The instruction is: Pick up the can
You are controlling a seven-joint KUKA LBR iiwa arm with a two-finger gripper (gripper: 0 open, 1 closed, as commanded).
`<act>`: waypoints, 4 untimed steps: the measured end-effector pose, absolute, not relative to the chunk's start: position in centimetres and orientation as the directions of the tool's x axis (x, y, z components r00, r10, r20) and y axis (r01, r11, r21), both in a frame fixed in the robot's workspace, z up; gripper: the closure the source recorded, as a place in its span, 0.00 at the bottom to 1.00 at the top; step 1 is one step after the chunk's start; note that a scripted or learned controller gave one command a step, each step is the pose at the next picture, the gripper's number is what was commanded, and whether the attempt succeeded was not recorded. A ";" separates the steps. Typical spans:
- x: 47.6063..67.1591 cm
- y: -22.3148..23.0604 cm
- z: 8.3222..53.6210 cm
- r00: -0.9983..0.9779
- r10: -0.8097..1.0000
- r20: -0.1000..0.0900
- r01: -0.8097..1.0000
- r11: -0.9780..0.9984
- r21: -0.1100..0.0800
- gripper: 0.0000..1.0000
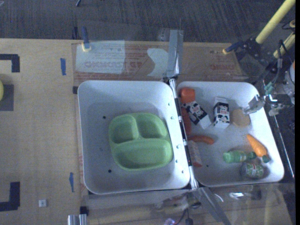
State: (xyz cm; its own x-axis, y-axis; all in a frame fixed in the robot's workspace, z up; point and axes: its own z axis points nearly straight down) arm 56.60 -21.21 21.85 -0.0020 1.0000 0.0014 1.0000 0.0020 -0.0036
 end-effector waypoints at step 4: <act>48.4 -20.4 9.3 0.074 0.997 0.006 0.997 -0.074 0.003 0.00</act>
